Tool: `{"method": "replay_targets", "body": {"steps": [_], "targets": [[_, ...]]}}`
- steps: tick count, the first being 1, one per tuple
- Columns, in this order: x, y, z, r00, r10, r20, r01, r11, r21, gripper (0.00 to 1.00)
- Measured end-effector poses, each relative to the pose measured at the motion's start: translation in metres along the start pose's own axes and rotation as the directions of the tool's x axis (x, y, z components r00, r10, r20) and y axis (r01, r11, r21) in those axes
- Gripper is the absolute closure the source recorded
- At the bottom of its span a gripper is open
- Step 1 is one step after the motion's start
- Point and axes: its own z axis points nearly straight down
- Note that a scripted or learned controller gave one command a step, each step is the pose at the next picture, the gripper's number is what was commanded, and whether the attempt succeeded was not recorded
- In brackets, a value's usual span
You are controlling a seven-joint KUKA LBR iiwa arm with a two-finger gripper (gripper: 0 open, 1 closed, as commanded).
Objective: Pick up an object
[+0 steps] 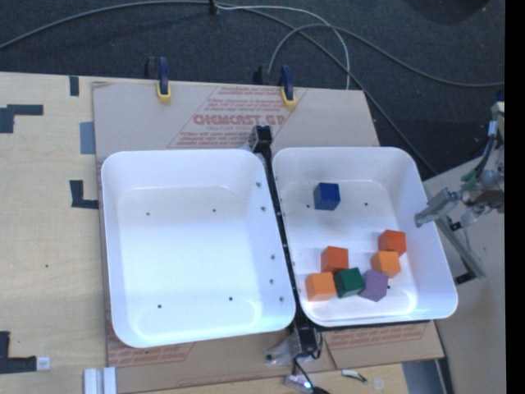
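Note:
The right bin [414,189] holds the blocks. A blue cube [326,195] sits alone toward its far side. Near the front lies a cluster: several orange cubes, among them one at the left [321,285] and one at the right [392,241], a green cube [349,281] and a purple cube [375,285]. The green cube touches the orange and purple ones beside it. My gripper [459,203] is outside the bin's right rim, partly cut off at the view's edge, well apart from every block and holding nothing that I can see.
The left bin [111,220] stands beside the right one, their rims meeting along a black divider [275,220]. Two blue-and-yellow clamps [163,76] pin the cardboard at the back. Cables [328,35] trail over the dark floor behind.

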Motion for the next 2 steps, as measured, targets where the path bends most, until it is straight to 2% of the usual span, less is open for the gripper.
{"method": "replay_targets", "body": {"steps": [1,2], "targets": [[0.033,0.004,0.155,1.0,-0.002,-0.004,0.002,1.0,0.013,0.0],[0.096,0.057,0.2,1.0,-0.007,-0.002,0.007,1.0,0.003,0.0]]}}
